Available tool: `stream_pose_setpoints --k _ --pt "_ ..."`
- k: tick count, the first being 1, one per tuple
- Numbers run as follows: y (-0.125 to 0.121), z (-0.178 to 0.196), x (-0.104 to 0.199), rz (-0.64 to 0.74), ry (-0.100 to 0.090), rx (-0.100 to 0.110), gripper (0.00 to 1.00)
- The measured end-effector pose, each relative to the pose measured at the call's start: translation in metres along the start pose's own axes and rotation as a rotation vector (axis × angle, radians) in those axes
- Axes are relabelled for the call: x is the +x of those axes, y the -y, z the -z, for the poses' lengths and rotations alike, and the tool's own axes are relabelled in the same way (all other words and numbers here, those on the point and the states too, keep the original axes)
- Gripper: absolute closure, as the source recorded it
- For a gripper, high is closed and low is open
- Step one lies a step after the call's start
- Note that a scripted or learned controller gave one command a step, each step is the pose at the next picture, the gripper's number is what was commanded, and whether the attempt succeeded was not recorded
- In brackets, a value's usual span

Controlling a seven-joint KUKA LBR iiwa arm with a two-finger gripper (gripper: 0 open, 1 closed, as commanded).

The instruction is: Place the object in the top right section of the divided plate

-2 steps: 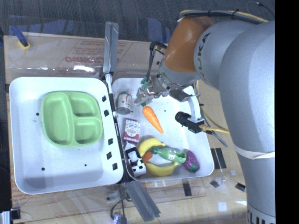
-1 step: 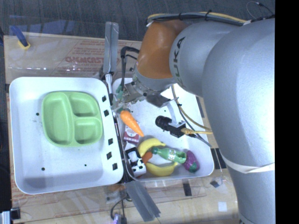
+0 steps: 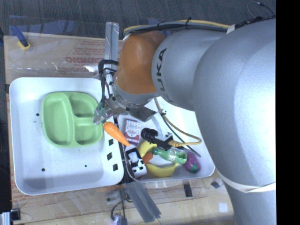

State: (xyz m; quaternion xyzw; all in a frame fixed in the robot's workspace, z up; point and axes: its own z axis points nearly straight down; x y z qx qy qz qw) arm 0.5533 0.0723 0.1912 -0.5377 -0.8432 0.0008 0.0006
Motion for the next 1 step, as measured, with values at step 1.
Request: stream_pose_setpoints --k 1 --pt "0.0001 0.0001 -0.0006 -0.001 0.000 0.000 0.00"
